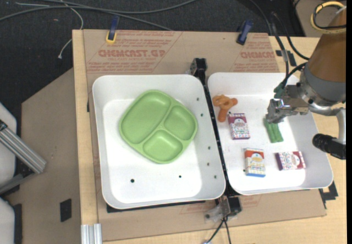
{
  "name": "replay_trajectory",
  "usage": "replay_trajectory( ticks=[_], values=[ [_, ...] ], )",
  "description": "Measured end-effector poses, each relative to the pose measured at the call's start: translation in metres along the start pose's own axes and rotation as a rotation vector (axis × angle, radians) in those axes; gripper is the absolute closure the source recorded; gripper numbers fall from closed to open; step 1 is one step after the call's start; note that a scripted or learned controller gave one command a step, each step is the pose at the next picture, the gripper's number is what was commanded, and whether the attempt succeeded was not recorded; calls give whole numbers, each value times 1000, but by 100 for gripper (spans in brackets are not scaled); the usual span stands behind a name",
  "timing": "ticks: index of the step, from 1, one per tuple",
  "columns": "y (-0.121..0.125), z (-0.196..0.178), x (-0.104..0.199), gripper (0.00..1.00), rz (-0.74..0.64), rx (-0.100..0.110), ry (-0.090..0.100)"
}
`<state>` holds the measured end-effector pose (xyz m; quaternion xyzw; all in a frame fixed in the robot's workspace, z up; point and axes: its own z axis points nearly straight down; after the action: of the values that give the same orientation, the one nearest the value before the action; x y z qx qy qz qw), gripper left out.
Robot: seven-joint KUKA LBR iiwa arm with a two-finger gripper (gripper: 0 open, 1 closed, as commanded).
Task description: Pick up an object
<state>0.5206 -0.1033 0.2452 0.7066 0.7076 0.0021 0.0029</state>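
Gripper is clamped on the green block over the right bin — lift straight, keep it square!

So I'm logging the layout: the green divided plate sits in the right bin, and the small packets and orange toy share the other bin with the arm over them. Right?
Not quite: the green divided plate sits in the left bin, not the right. The camera view shows this. The small packets and orange toy lie in the right bin, with the arm over them.
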Motion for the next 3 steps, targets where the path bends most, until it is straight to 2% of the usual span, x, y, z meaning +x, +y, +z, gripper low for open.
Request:
replay_trajectory(
  ticks=[3],
  values=[
    [69,-8,138,100,-4,4,2]
  ],
)
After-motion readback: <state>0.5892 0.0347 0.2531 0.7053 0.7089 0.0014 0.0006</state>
